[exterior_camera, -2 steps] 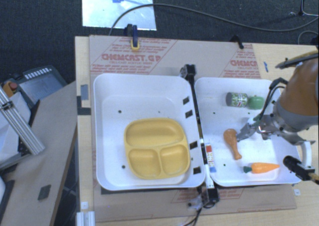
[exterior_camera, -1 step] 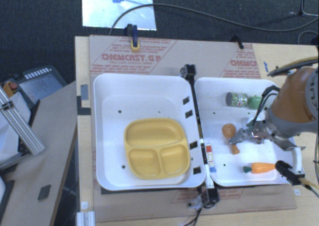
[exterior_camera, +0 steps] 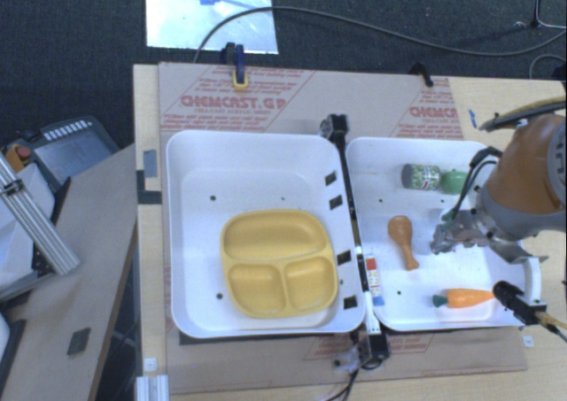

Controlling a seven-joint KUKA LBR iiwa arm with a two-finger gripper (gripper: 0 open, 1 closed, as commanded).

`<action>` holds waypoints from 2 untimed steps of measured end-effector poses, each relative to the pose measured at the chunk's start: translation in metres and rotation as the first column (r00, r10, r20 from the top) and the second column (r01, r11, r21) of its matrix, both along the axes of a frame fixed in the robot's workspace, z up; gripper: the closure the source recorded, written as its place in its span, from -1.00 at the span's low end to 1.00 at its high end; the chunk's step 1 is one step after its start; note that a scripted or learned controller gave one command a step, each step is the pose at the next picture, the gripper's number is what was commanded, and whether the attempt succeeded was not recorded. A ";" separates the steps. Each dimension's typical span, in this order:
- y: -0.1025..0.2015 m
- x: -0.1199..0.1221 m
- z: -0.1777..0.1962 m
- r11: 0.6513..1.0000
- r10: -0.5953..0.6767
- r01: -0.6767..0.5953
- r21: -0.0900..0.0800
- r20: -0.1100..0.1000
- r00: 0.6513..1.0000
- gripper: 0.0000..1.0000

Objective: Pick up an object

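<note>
Arm reaches in low over the right bin [exterior_camera: 390, 156], tool [exterior_camera: 450, 238] pointing down-left; tool state can't tell. Wooden drumstick [exterior_camera: 402, 238] just left of tool, carrot [exterior_camera: 464, 298] below, green bottle [exterior_camera: 432, 178] above.

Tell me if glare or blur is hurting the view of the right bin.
Camera view: lighting is even, with no strong glare on the right bin; the carrot and bottle read clearly; the gripper is small and soft, so its finger detail is lost.
</note>
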State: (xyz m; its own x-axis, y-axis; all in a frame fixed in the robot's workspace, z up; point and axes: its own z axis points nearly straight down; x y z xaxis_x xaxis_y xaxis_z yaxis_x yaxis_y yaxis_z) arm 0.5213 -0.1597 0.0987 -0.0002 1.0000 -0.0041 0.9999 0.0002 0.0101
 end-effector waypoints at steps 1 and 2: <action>0.003 0.012 0.054 1.000 0.005 -0.005 0.002 -0.003 1.000 1.00; 0.002 0.019 0.098 1.000 0.005 -0.005 0.002 -0.003 1.000 1.00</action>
